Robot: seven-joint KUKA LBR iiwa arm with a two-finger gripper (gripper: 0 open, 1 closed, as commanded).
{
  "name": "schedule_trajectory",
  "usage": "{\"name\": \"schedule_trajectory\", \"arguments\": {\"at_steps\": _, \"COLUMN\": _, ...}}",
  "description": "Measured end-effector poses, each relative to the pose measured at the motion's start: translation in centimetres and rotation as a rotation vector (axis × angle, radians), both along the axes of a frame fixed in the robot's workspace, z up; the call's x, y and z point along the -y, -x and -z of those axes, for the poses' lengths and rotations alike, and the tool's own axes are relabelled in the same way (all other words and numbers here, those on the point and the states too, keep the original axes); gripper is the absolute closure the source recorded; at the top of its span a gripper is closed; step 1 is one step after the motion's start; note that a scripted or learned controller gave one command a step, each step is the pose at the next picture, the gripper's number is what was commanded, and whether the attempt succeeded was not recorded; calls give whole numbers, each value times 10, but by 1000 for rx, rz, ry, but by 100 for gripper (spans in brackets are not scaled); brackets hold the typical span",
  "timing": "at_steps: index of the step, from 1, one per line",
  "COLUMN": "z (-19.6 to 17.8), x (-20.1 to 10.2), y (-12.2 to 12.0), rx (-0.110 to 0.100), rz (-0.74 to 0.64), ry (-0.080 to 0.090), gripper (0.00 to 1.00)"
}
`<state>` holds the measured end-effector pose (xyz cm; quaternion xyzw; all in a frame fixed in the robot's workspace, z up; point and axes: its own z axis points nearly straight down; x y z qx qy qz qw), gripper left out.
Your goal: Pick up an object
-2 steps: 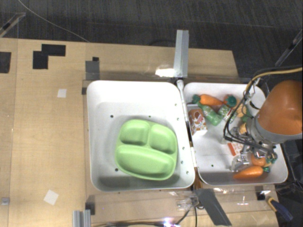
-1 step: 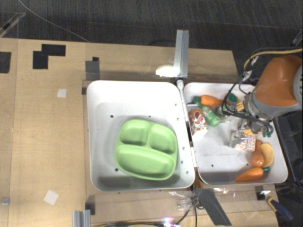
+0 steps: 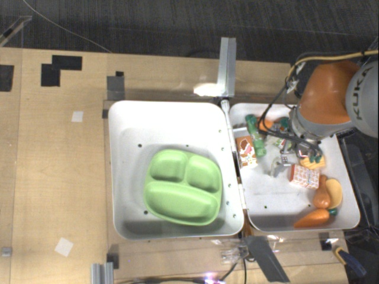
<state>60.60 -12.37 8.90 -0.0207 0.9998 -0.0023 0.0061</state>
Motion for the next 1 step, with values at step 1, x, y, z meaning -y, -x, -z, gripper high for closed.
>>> {"name": "schedule_trajectory", "arguments": {"at_steps": 1, "z": -1, "x": -16, "y": -42, "rx": -20, "rz": -44, "ry": 12, "gripper": 0}}
